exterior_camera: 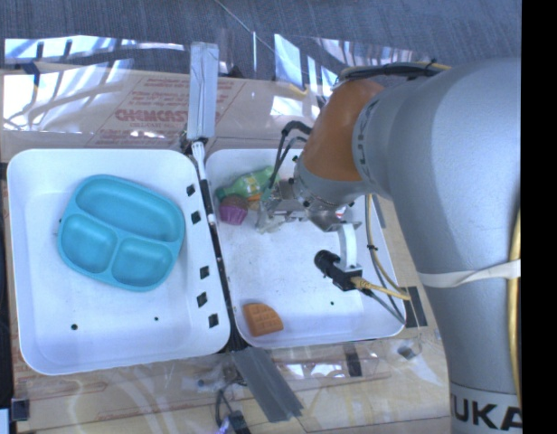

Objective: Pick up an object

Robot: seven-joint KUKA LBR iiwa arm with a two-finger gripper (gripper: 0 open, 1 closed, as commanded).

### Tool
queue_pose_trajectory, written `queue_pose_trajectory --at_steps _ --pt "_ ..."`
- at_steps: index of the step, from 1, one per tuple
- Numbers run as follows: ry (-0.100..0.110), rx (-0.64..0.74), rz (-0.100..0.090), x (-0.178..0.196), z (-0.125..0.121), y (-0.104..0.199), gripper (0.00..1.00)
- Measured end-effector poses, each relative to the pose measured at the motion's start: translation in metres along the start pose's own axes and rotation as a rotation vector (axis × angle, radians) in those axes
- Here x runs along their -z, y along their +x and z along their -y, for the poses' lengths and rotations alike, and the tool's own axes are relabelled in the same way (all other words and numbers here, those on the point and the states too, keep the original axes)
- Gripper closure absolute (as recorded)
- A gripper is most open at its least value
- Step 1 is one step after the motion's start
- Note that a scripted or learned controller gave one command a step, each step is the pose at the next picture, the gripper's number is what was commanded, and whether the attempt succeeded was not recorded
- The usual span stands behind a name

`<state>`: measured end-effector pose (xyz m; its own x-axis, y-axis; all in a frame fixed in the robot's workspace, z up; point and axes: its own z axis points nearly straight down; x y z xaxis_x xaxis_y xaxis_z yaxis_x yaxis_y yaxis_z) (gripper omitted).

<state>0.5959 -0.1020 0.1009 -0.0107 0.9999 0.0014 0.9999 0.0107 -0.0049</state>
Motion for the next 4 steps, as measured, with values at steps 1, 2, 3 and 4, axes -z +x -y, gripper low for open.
queue_pose_trajectory --at_steps 1,2,3,4 --pt "0.0 0.001 0.0 0.0 0.0 0.0 0.0" --pt "0.018 -0.006 0.005 0.021 -0.036 -0.018 0.0" --pt "0.001 0.0 0.001 -0.011 -0.053 -0.019 0.0" --pt "-0.004 0.006 0.001 0.003 -0.055 -0.017 1.0"
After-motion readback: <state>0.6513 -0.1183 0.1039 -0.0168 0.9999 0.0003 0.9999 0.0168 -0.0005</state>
